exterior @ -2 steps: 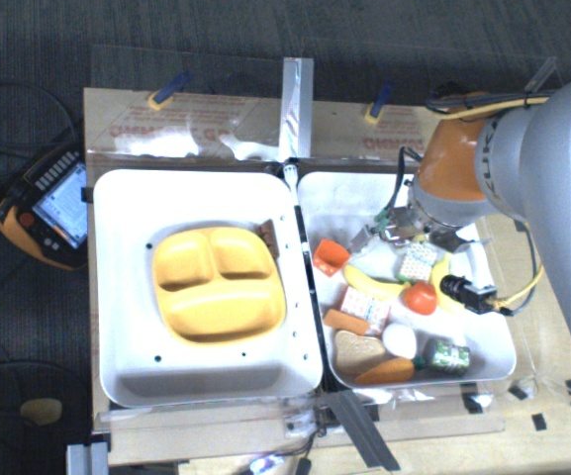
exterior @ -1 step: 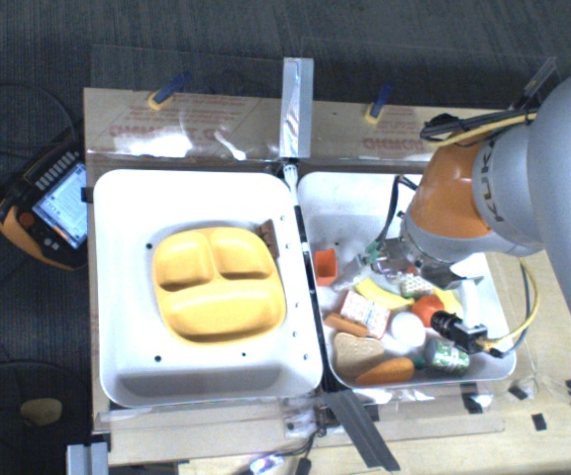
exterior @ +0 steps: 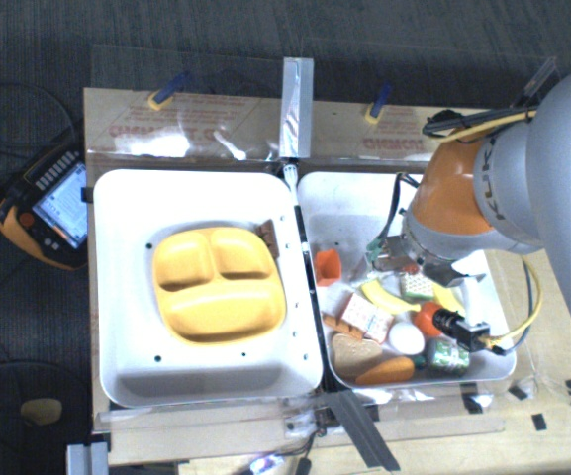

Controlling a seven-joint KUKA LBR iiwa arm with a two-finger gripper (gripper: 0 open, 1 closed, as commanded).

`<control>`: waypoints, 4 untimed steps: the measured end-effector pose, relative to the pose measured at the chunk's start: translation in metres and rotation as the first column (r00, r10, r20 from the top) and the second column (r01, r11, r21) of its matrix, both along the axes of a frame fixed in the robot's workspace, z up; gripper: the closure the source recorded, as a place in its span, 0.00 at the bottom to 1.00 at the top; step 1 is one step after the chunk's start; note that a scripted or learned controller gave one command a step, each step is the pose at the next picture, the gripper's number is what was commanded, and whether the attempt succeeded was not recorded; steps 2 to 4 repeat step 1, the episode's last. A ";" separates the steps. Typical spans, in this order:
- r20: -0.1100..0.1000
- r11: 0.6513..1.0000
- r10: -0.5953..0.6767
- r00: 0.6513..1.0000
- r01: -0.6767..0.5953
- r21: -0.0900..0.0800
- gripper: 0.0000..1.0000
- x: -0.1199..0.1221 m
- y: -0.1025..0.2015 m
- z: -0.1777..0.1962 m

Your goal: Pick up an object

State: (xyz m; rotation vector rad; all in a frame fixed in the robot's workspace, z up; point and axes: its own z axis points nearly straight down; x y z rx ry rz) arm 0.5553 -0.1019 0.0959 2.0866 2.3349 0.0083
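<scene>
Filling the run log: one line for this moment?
arm: over right bin | jaws: unclear | left bin: yellow tray | right bin: toy food pile

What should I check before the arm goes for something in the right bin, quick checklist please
1. Gripper over the right bin: ok.
2. Finger state: cannot tell, the wrist hides it.
3. Anything held already: cannot tell.
4. Targets present: ok; banana, white egg, carrot and orange cup lie in that bin.
5. Isolated target: not ok, most items crowd together; the orange cup stands most apart.
6. Left bin holds the yellow tray, away from the arm: ok.
</scene>
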 end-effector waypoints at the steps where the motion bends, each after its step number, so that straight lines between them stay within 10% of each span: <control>1: -0.018 0.943 -0.333 0.943 0.333 -0.002 1.00 0.001 0.020 0.084; 4: -0.018 0.943 -0.333 0.943 0.333 -0.002 1.00 0.001 0.020 0.084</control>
